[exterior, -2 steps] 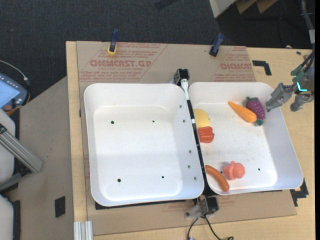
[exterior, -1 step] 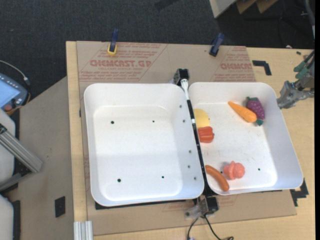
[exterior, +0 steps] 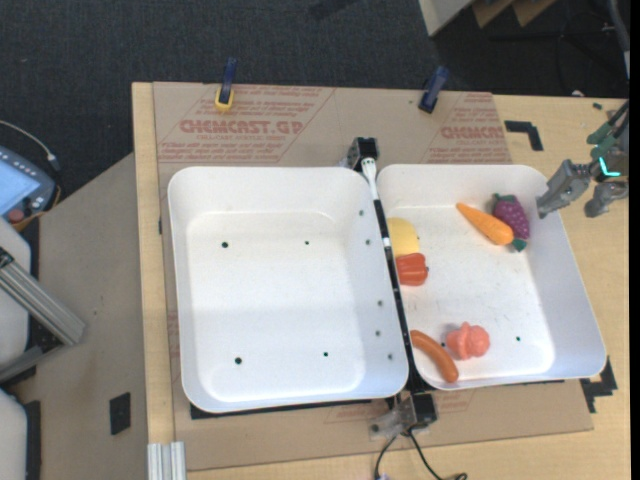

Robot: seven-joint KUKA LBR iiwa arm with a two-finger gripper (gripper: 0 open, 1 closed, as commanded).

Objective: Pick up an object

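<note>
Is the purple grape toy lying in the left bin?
No, the purple grape toy lies in the right bin, beside the carrot near its far right corner.

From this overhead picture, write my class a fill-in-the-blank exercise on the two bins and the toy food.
1. All the toy food lies in the ____ bin.
2. The carrot touches a bunch of ____.
3. The gripper is at that bin's ____ edge.

Missing words: right; grapes; right
</note>
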